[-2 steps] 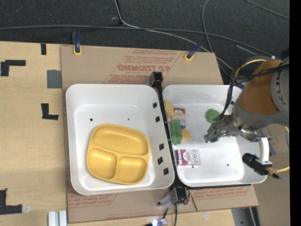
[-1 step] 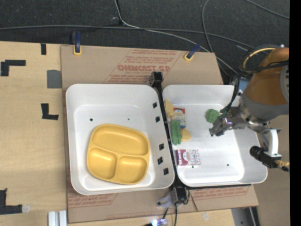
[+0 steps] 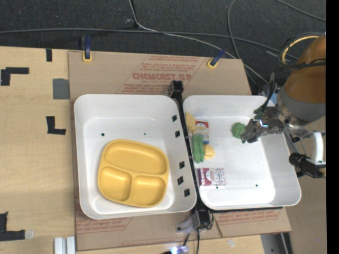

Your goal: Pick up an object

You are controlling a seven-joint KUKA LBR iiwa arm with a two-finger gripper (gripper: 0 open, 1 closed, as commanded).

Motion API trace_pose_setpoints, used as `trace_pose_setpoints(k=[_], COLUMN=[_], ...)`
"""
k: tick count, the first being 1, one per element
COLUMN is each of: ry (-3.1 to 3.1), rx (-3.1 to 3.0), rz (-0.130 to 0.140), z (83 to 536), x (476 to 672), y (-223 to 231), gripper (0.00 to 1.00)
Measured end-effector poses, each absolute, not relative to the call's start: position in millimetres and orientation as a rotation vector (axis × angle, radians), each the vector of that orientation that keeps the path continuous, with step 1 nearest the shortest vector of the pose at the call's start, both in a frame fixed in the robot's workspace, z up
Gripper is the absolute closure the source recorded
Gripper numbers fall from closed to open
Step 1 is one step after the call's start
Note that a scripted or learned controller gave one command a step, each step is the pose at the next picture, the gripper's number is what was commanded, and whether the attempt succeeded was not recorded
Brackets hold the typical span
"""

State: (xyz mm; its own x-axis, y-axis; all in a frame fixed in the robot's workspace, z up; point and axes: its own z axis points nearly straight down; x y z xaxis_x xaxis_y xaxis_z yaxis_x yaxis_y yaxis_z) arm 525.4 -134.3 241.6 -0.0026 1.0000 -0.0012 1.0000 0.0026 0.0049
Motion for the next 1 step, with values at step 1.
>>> trace_pose_setpoints(k=[1], ry=[2.23], rx=[2.215], rz=[0.0], z=[233.1], x=[528.6], y=[-73.0], gripper=[1.0])
